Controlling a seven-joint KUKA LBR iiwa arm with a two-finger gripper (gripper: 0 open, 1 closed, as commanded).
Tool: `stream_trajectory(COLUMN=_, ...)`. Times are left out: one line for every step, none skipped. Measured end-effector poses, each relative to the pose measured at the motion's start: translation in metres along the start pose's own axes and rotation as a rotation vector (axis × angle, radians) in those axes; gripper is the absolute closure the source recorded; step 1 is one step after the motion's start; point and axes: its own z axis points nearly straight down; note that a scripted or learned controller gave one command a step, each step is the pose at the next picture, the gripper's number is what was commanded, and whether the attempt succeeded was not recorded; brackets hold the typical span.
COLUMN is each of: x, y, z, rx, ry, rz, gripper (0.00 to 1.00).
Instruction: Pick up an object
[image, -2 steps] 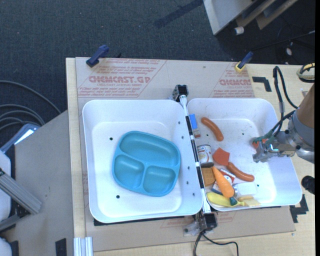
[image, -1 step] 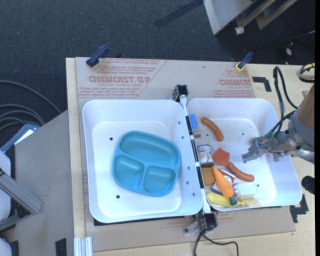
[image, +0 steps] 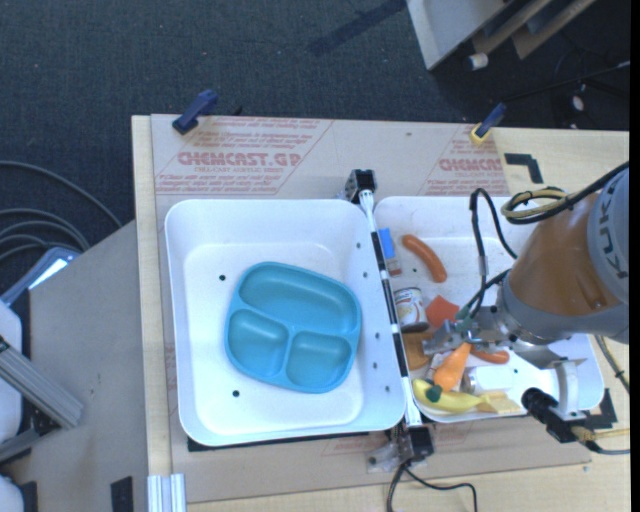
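Note:
The right bin (image: 440, 215) holds toy food: an orange sausage (image: 425, 257) near the back, a small jar (image: 407, 303), a red piece (image: 441, 309), an orange carrot (image: 452, 368) and a yellow banana (image: 450, 400) at the front. My gripper (image: 452, 338) reaches down into this bin from the right, its tip just above the carrot and beside the red piece. The wrist and arm (image: 560, 280) cover much of the bin's right half. A thin red item (image: 490, 355) pokes out under the gripper.
The left bin (image: 190, 300) holds a blue three-compartment plate (image: 293, 325). A divider rail (image: 385, 290) with a blue clip runs between the bins. Cables loop over the arm at the right. Blue and yellow clamps sit at the board's back edge.

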Motion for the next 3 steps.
stream_trajectory(x=0.0, y=0.0, z=-0.009, rx=0.0, ry=-0.001, rz=0.002, gripper=1.0)
stream_trajectory(x=0.092, y=0.046, z=-0.083, rx=0.006, ry=0.002, rz=0.0, gripper=1.0)
stream_trajectory(x=0.068, y=0.054, z=-0.162, rx=0.005, ry=0.001, rz=0.0, gripper=1.0)
